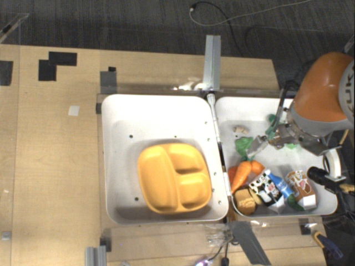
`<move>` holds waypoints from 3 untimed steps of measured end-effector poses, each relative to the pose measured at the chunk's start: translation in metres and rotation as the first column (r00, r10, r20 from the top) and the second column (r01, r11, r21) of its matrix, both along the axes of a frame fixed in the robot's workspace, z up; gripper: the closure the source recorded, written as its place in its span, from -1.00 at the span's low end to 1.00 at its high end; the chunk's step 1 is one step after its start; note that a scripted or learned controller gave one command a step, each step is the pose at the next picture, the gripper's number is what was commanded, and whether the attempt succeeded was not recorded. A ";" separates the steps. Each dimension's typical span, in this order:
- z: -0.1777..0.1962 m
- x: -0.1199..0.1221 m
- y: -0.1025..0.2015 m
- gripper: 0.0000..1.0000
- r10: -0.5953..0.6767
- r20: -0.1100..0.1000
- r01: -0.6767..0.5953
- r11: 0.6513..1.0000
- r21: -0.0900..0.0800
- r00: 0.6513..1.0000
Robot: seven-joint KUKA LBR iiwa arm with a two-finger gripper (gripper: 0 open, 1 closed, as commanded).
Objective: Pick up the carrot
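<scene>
The orange carrot (243, 174) lies tilted in the right bin (233, 115), against its left wall near the front. My gripper (270, 141) hangs over the middle of that bin, up and to the right of the carrot and apart from it. It looks open, and I see nothing between its fingers (258, 143). The arm's orange band (321, 90) covers the bin's far right part.
A green leafy item (243, 146) sits just behind the carrot. A cow-patterned carton (265, 188), a brown bun (246, 201), a blue item (282, 186) and a brown carton (302, 188) crowd the front. A yellow divided plate (175, 176) lies in the left bin (119, 148).
</scene>
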State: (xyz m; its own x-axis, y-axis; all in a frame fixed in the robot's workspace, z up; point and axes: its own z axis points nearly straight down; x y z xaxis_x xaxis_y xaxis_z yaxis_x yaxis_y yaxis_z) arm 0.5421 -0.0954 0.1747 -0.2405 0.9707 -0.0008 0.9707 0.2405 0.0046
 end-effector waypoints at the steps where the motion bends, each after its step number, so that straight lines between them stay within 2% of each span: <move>1: -0.084 -0.002 0.005 -1.00 -0.202 0.011 0.202 0.979 0.003 0.979; 2: -0.072 0.000 0.007 1.00 -0.200 0.018 0.200 0.980 0.006 0.980; 3: -0.084 -0.031 0.009 1.00 -0.357 0.017 0.357 0.934 0.006 0.934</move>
